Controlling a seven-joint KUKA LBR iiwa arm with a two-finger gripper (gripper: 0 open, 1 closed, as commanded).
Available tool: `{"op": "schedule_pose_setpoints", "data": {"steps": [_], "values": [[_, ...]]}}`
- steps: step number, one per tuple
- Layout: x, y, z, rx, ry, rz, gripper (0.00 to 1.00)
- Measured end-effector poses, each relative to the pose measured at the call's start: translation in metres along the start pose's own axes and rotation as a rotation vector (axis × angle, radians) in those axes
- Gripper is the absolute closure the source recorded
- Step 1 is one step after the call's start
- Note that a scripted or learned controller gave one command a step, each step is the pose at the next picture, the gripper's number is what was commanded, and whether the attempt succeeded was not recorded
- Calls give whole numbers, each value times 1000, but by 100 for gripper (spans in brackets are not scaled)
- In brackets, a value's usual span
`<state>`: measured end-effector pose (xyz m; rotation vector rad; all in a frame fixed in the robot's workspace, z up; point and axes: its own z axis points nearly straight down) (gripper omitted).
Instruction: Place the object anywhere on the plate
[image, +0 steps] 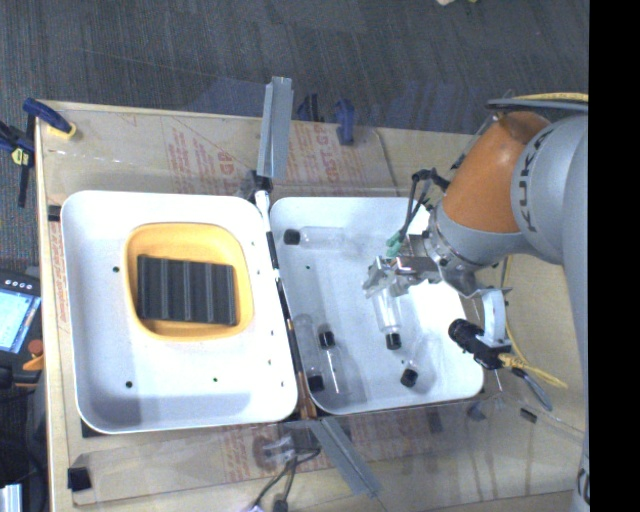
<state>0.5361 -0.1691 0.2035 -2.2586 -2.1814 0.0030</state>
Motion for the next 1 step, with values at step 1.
{"op": "schedule_pose_setpoints", "data": {"steps": [1], "values": [[44,45,-9,-3,0,-241,100]]}}
